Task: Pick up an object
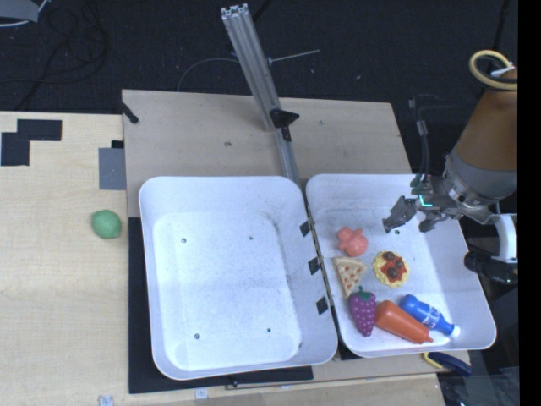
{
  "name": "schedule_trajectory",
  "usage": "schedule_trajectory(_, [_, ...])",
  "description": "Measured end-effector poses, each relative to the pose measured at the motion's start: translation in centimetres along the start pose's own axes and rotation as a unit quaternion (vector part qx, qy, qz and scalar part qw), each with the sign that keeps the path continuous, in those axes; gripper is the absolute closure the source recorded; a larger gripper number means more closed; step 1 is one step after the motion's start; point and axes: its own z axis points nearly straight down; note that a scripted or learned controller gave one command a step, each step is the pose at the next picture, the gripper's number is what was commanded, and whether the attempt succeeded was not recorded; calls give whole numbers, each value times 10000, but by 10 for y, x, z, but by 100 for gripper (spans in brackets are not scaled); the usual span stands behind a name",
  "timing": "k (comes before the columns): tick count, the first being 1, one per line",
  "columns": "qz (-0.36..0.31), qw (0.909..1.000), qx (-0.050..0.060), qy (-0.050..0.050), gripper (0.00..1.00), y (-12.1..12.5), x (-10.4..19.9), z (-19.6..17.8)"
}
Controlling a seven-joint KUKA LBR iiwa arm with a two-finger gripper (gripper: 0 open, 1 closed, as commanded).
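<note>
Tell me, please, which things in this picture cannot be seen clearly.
- Gripper: camera view, small and dark; finger state unclear.
- Arm: cut off by the right edge.
- Yellow-and-blue object: partly hidden under the right bin rim.
- Round yellow toy: too small to identify.

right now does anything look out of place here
Yes: a green ball lies on the bench left of both bins, apart from the other toys, which sit clustered in the right bin.

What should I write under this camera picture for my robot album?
Robot arm's gripper hovers open over the right bin of toy food, above a pink toy and a tart.
</note>
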Motion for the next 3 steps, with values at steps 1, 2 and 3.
schedule_trajectory(1, [0,10000,1,0,0,0,0,0])
schedule_trajectory(2, [-5,10000,17,3,0,1,6,44])
schedule_trajectory(3, [1,10000,27,4,0,4,2,105])
